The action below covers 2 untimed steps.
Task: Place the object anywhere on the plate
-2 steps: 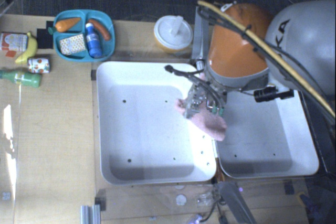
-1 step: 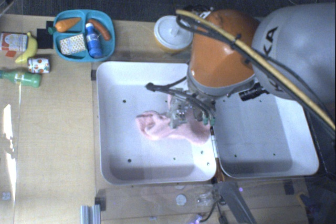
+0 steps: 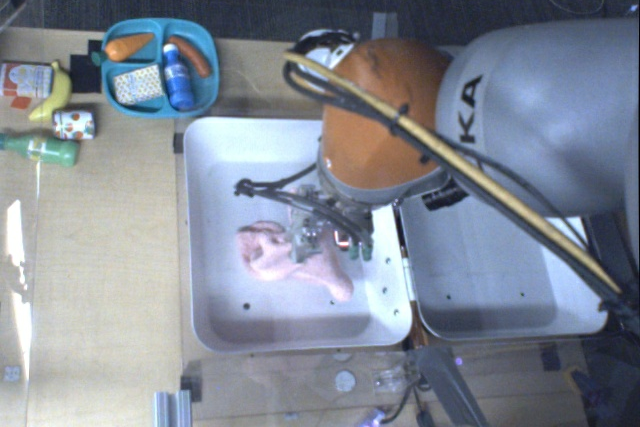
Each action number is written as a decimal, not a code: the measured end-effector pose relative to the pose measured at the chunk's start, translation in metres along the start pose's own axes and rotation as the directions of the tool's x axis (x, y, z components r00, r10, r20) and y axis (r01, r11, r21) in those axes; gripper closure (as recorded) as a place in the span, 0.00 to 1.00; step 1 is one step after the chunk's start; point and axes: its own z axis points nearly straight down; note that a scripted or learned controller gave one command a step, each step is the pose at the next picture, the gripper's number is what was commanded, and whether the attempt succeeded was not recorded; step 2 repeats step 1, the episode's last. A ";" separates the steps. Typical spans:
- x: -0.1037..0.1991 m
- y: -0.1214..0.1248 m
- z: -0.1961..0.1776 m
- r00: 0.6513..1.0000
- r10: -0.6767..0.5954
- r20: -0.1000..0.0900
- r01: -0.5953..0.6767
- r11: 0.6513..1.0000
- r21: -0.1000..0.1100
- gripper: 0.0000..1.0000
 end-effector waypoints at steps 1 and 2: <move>0.000 0.000 0.000 1.000 0.000 0.001 0.000 1.000 0.000 0.00; 0.000 0.000 0.000 1.000 0.000 0.001 0.000 1.000 0.000 0.00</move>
